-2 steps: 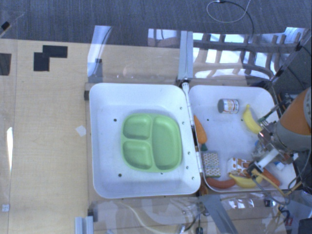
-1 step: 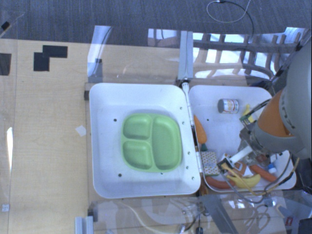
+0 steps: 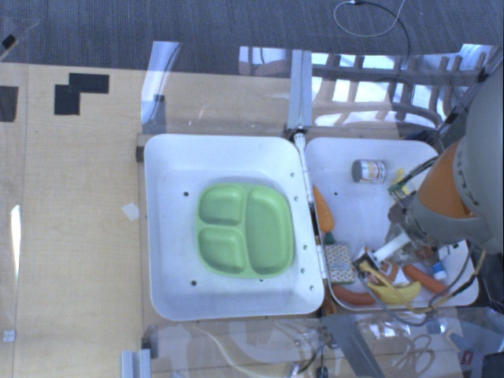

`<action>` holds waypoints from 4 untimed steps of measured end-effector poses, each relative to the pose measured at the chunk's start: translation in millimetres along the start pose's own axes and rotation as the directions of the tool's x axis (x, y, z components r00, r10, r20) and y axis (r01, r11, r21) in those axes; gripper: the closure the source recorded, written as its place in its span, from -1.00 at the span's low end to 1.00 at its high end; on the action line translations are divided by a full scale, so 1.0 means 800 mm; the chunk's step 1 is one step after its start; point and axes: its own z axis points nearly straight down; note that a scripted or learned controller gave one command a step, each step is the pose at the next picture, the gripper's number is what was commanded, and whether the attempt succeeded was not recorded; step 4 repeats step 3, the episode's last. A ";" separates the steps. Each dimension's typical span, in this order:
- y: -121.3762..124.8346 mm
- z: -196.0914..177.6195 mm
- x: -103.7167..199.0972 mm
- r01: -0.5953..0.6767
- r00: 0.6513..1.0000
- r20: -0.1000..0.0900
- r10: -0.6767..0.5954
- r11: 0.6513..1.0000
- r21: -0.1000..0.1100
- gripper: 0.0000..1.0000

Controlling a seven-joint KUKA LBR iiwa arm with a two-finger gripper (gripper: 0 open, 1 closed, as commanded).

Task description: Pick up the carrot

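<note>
Tool [image 3: 367,263] low over the banana [image 3: 391,291], grip unreadable; carrot [image 3: 322,209] apart by the right bin's [image 3: 346,152] left wall

Arm in from three o'clock, wrist angled down toward seven.

I see my grey arm [image 3: 482,144] enter at the right edge, its orange band [image 3: 443,186] sitting just above the wrist. From there the wrist slants down toward seven o'clock, ending in the gripper [image 3: 367,263] low in the frame. From this slanted overhead view I can't judge how the tip is set.
</note>
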 end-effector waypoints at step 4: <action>-0.093 -0.126 0.081 -0.269 0.963 0.018 0.269 0.963 0.011 1.00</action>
